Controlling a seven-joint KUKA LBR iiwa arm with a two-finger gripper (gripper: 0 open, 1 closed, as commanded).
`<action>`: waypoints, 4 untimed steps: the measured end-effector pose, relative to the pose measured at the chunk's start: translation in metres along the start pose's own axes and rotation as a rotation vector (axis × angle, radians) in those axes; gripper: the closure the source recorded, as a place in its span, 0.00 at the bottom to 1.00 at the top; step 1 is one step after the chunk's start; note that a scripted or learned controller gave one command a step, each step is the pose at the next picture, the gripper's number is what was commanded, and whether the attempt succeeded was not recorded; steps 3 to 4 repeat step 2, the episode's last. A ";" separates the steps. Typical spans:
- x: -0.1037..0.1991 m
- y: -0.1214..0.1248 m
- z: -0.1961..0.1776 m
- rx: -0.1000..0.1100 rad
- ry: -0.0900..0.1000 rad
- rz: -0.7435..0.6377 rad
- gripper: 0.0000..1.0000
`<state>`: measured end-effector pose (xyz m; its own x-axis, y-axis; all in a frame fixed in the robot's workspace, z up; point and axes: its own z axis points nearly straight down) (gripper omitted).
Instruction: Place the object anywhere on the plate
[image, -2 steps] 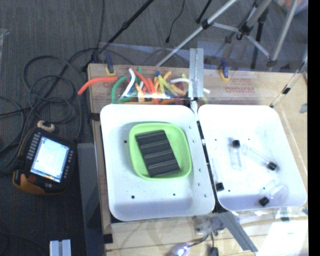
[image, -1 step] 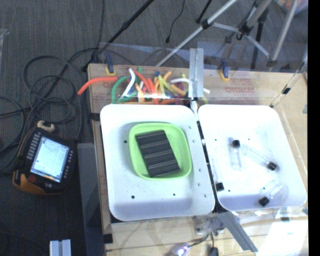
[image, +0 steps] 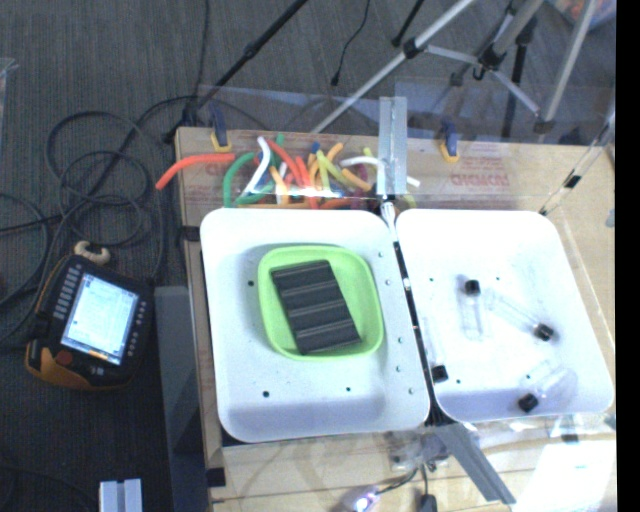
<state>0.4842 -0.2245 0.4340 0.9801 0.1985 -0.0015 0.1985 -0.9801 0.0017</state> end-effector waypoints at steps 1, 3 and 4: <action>0.000 0.000 0.000 0.000 0.000 0.000 0.00; 0.000 -0.001 0.044 0.001 -0.001 -0.001 0.00; 0.000 -0.001 0.044 0.001 -0.001 -0.001 0.00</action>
